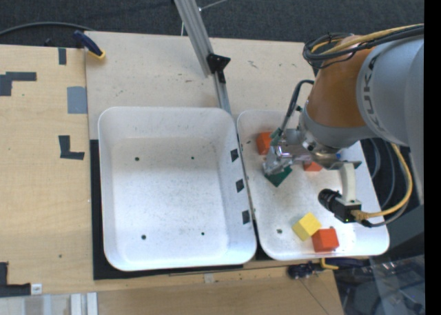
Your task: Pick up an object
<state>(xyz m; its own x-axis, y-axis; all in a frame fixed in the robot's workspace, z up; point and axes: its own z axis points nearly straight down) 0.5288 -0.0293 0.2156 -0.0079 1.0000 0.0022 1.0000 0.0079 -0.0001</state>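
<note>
In the right bin (265, 241) the pincer (277, 166) sits low over a green block (278, 178), its grip state impossible to tell, with an orange block (263, 143) just beside and yellow (306, 226) and red (325, 239) blocks apart.

The surface (41, 169) is pale wood with grey tape marks on its left part. Two shallow white bins sit on it side by side, the left bin (110, 189) over a black mat (94, 238), the right bin (375, 241) touching it. A blue and yellow tool, perhaps a clamp (89, 44), lies at the far left.
</note>
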